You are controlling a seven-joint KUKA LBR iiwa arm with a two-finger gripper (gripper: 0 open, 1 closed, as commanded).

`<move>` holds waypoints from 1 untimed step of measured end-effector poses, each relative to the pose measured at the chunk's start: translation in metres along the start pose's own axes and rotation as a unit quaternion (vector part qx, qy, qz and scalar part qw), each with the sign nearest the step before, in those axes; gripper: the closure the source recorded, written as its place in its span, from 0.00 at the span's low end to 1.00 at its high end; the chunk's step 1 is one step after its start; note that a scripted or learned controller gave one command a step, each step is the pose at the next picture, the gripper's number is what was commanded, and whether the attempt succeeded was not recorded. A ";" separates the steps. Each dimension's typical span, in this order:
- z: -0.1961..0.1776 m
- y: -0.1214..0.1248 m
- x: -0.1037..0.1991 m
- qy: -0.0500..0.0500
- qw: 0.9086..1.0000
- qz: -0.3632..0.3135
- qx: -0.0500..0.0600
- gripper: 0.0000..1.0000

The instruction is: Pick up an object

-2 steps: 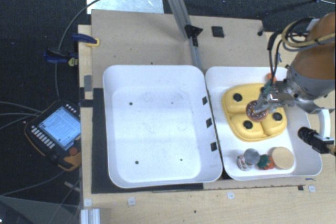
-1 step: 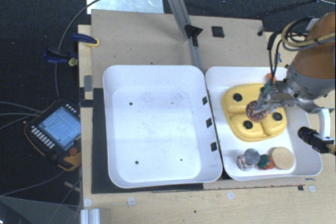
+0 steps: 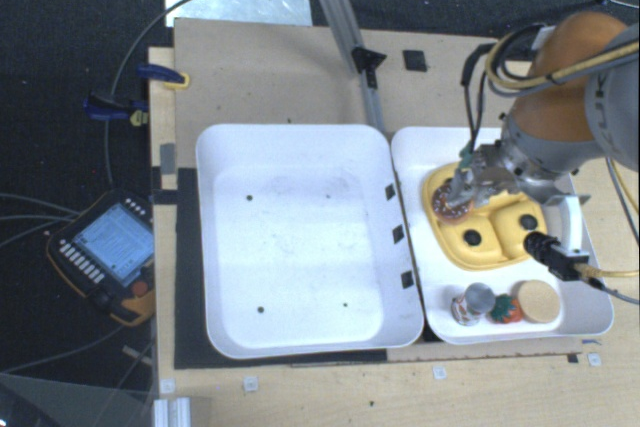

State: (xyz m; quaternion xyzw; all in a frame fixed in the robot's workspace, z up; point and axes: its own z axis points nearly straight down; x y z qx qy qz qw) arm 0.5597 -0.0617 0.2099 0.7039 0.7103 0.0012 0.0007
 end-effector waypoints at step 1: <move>-0.007 0.012 0.044 0.000 1.000 -0.001 0.000 1.00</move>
